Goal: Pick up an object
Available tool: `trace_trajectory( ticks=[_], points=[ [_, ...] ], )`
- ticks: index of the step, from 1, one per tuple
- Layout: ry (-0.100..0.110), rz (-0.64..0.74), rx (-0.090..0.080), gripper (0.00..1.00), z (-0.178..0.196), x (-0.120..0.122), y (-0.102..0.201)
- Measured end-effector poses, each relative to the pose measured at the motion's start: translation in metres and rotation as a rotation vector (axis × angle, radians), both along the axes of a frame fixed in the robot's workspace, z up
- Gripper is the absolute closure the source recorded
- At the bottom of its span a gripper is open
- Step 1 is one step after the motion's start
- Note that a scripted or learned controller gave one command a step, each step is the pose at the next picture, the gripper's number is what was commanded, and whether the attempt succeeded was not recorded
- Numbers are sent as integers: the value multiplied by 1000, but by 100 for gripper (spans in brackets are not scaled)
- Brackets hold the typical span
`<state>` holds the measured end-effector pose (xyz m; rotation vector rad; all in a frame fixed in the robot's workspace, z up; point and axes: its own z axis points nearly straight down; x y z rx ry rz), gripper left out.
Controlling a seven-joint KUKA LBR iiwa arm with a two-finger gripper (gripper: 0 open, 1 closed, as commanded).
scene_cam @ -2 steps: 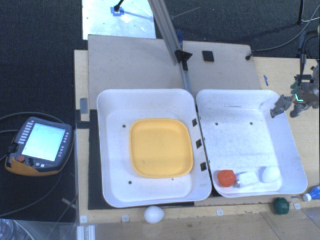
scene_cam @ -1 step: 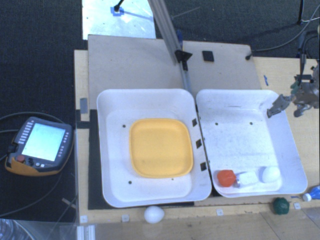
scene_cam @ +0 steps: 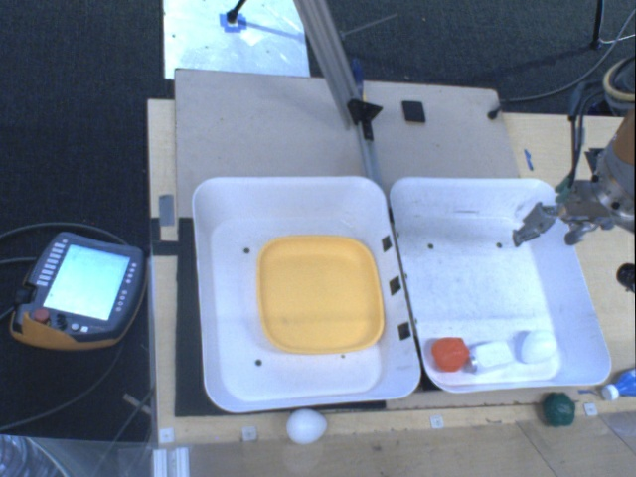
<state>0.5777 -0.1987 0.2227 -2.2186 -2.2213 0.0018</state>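
Observation:
My gripper point(scene_cam: 553, 229) hangs over the right bin's point(scene_cam: 467, 266) far right corner, its two fingers spread open with nothing between them. Along that bin's near wall lie an orange-red object point(scene_cam: 449, 354), a small white block point(scene_cam: 491, 355) and a white rounded object point(scene_cam: 538, 346). These three sit well below and to the left of the gripper. A square yellow plate point(scene_cam: 321, 293) lies flat in the middle of the left bin point(scene_cam: 224, 266).
A white egg-shaped object point(scene_cam: 306, 426) and a dark green ball point(scene_cam: 557, 409) lie on the bench in front of the bins. A teach pendant point(scene_cam: 78, 289) rests at far left. A slanted metal pole point(scene_cam: 333, 48) rises behind the bins.

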Motion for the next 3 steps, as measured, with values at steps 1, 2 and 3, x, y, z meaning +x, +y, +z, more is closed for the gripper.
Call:
trace_trajectory(
  ticks=[1,2,3],
  points=[
    [0,-1,0,0,-42,-1,1],
    [0,0,0,0,-85,2,7],
    [-5,0,-1,100,-72,3,6]
  ],
)
